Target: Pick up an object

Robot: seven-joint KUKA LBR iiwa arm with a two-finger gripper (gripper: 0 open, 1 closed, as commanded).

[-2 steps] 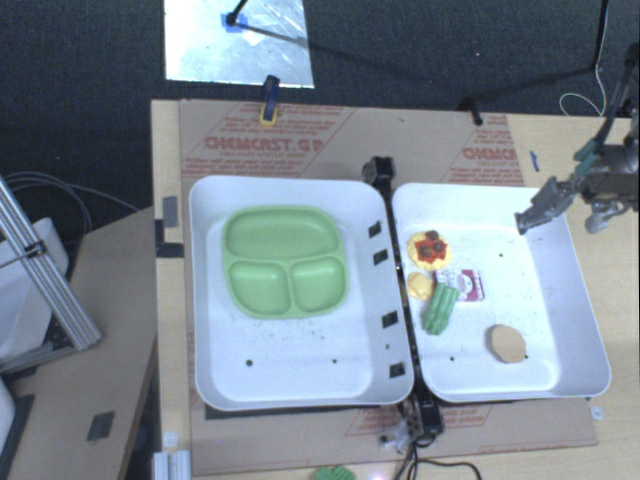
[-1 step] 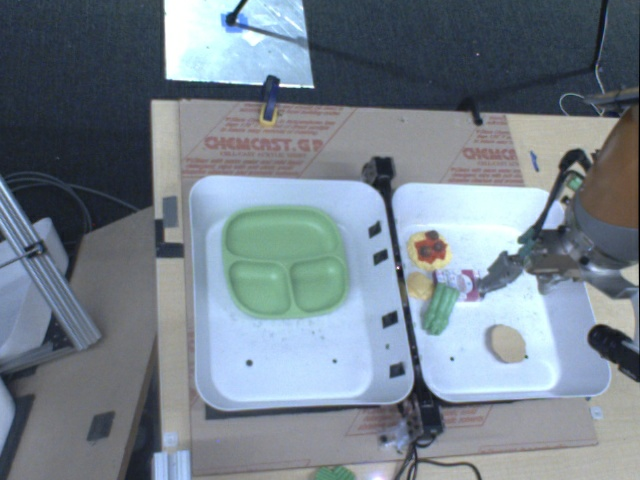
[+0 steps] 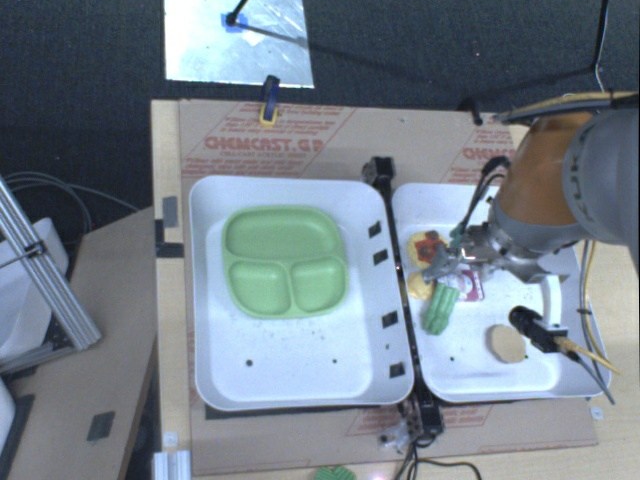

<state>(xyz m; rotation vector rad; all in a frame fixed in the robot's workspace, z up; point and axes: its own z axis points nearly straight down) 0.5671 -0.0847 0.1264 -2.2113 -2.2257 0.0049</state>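
The hand (image 3: 452,255) hangs low over the toys in the right bin (image 3: 560,373), maybe reaching for the green toy (image 3: 440,309), but I cannot tell if it is open or holding anything.

Arm (image 3: 600,183): 1 unit, grey rounded casing | Band (image 3: 535,173): orange, glossy, above wrist | Wrist: grey, tapering to metallic gripper (image 3: 448,258) | Cable (image 3: 482,193): 1 black, running along wrist

Smooth glossy plastic green divided tray (image 3: 285,262) in matt white bin (image 3: 215,368); crinkled shiny foil sheet (image 3: 238,30); brown cardboard (image 3: 330,128).
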